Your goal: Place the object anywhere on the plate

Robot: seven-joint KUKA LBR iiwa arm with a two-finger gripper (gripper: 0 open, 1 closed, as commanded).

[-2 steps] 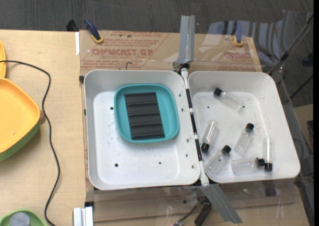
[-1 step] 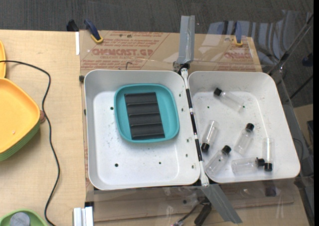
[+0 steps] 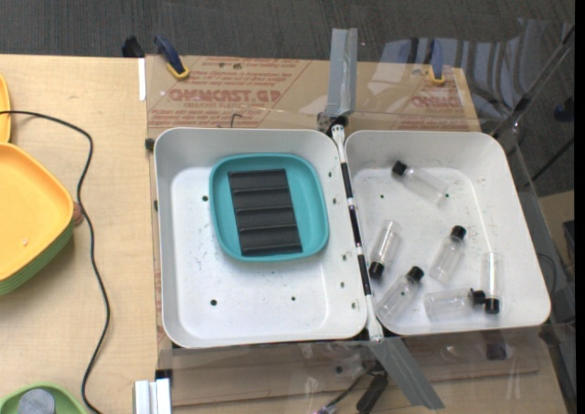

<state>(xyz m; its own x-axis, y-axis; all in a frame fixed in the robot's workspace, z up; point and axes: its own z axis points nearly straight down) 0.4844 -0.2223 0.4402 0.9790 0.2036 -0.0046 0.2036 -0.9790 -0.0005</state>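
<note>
Picking hasn't begun, you'd judge: six clear, black-capped vials (image 3: 417,180) lie scattered in the right bin (image 3: 512,220), while the teal plate (image 3: 315,211) sits in the left bin (image 3: 183,293). Next you'd choose one vial; gripper state can't be told.

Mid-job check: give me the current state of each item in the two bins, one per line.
Teal plate: flat in the left bin, carrying a dark ribbed insert, no vial on it.
Vials: six clear ones with black caps, all lying on their sides in the right bin, none upright.
Top vial: lying apart from the others.
Bottom-right vial: cap close to the neighbouring vial's cap.
</note>
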